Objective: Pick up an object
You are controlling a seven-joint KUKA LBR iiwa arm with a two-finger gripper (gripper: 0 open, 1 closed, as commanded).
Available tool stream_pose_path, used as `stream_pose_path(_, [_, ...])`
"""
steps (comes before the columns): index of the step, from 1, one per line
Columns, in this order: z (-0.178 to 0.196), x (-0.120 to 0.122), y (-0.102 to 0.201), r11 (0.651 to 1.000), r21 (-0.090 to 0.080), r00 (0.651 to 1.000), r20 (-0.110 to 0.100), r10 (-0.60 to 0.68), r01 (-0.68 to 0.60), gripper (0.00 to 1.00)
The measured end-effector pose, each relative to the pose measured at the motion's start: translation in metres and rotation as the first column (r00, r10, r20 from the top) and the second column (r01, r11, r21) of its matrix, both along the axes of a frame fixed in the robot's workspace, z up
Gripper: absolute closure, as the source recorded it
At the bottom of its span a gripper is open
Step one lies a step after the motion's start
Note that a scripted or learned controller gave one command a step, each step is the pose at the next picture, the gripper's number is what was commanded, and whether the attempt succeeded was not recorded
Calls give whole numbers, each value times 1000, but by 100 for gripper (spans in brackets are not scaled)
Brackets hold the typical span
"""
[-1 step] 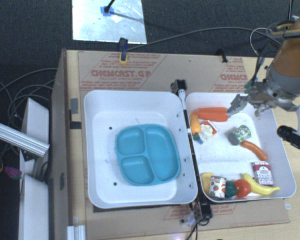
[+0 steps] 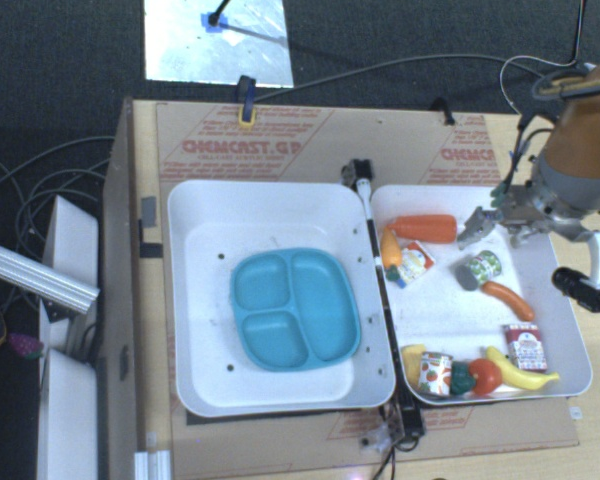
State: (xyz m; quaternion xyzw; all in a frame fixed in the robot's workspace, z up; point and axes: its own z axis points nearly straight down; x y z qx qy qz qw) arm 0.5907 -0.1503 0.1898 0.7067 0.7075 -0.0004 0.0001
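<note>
Now, your nearest target, the grey-green can (image 2: 480, 269), lies in the right bin (image 2: 578, 358) just below and inward of the gripper (image 2: 499, 222); its long axis runs slantwise; you cannot tell how the jaws stand; an orange carrot (image 2: 507, 300) touches it; the board (image 2: 240, 149) behind reads "CHEMCAST GP".

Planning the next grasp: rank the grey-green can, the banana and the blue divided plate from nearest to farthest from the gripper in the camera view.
1. Grey-green can: right bin, just below the gripper.
2. Banana: right bin's front edge, well below the gripper.
3. Blue divided plate: left bin, far to the gripper's left.
</note>
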Motion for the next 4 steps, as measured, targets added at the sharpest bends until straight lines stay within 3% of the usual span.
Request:
stream_pose_path(1, [-44,-14,0,1000,1,1000,0,0,0,0])
stream_pose_path(2, [-62,23,-5,1000,0,1000,2,3,-3,0])
stream_pose_path(3, [-105,-9,-34,1000,0,1000,1,0,0,0])
stream_pose_path(4, [-94,-7,-34,1000,-1,1000,6,2,-2,100])
